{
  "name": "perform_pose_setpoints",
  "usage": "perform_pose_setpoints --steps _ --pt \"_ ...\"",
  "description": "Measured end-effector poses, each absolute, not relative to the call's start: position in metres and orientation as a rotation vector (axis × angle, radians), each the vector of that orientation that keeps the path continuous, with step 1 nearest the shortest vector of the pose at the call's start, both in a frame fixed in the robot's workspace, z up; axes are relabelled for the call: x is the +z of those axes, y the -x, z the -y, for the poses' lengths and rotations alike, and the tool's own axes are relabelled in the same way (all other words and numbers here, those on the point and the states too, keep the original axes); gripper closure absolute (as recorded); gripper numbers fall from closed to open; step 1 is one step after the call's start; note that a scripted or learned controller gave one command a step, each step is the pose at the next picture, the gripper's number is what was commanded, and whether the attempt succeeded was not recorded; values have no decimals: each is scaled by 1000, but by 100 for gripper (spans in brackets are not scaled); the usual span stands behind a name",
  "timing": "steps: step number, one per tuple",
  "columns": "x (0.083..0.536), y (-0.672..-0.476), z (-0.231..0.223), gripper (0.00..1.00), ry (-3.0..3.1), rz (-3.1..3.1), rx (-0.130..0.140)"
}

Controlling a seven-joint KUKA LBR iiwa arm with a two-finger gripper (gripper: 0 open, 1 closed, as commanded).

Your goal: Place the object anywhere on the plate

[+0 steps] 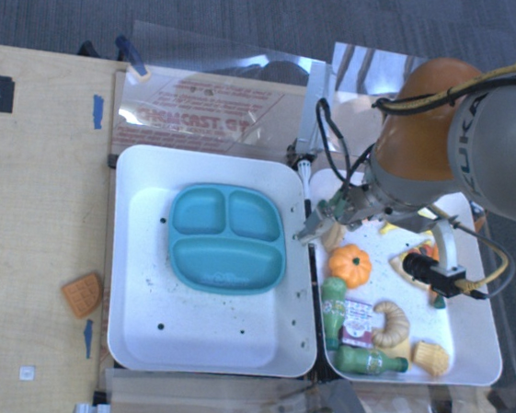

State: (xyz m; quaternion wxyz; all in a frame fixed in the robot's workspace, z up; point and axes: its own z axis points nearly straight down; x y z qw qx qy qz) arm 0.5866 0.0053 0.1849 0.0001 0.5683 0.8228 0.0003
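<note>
The gripper [323, 219] hangs over the rim between the bins, beside the pumpkin [350, 265]; I can't tell how its jaws stand. If it carries nothing, the blue plate [227, 240] stays bare, I'd guess.

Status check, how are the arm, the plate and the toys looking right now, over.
Pincer low at right bin's left edge, grip state unclear. Blue plate in left bin, nothing on it. Pumpkin, croissant, green bottle in right bin.
</note>
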Motion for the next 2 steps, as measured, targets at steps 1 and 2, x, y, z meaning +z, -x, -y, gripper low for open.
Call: perform_pose_setpoints --steps 1,2 --pt "360 -653 -11 0 -1916 -2477 12" --pt "366 -653 -14 100 -1910 -2483 6"
